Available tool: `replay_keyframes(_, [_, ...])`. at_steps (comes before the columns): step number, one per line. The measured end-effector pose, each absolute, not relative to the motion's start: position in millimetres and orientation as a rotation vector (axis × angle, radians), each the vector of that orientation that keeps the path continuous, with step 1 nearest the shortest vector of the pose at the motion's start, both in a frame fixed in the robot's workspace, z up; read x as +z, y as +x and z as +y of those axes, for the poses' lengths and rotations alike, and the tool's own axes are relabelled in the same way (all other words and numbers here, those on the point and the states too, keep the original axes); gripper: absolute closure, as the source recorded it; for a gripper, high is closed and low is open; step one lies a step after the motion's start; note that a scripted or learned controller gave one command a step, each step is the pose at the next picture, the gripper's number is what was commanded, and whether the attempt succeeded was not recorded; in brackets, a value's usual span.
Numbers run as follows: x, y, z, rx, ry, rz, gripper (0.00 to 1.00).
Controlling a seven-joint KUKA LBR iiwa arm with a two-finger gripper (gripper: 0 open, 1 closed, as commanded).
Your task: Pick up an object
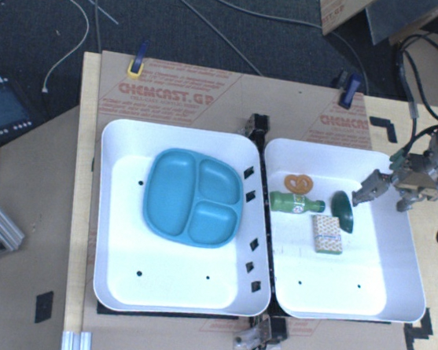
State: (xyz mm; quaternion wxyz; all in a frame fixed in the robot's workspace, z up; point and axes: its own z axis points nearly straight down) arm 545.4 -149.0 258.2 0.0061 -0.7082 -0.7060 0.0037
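Pretzel point(298, 183), bottle point(297, 205), one sponge point(328, 234)

Left bin point(113, 197): blue tray point(192, 197) fills the upper middle; bare floor in front of it.
Right bin point(407, 257): pretzel point(298, 184), green bottle point(296, 205), dark green disc point(344, 211) and box point(328, 234) cluster at upper left; bare floor front and right.
Gripper point(380, 188): just right of the disc.
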Motion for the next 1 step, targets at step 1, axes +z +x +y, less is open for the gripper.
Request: replay_keyframes(1, [264.9, 547.7, -148.6, 0.0, -2.22, -2.221, 0.0])
